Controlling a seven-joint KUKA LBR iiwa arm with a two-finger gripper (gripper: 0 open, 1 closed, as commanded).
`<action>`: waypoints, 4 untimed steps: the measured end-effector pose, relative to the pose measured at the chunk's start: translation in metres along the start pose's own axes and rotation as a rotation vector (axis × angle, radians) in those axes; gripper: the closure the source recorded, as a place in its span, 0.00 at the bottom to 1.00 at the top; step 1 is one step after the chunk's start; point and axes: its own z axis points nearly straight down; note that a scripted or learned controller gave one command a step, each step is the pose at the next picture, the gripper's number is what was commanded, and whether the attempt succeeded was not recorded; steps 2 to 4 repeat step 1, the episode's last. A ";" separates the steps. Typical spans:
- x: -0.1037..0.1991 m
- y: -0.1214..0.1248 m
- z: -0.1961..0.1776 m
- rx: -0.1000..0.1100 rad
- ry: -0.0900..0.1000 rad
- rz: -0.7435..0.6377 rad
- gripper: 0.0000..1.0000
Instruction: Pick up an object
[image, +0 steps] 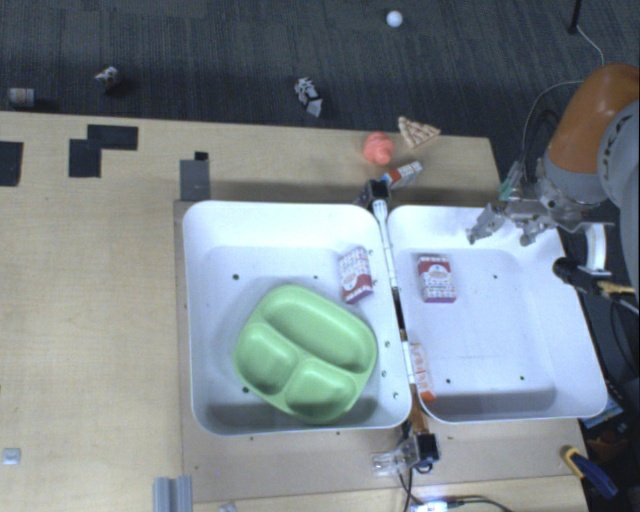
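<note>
A green divided plate (305, 350) lies in the left bin (215, 300), tilted toward its front. A small red-and-white carton (355, 275) stands by that bin's right wall. A similar red-and-white packet (436, 278) lies flat in the right bin (520, 340), near its back left. My gripper (503, 232) hangs over the right bin's back right corner, open, with nothing between its fingers. It is well to the right of the packet and apart from it.
A thin orange-and-white item (418, 370) lies along the divider between the bins. Behind the bins on the bench sit a pink ball (378, 148), a pizza-slice toy (418, 131) and a small tube (400, 177). Cables run along the right bin's right side.
</note>
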 end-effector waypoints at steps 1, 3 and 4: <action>0.037 -0.007 0.048 0.001 0.001 -0.002 0.00; 0.037 -0.007 0.048 0.001 0.001 -0.002 0.00; 0.037 -0.007 0.048 0.001 0.001 -0.002 0.00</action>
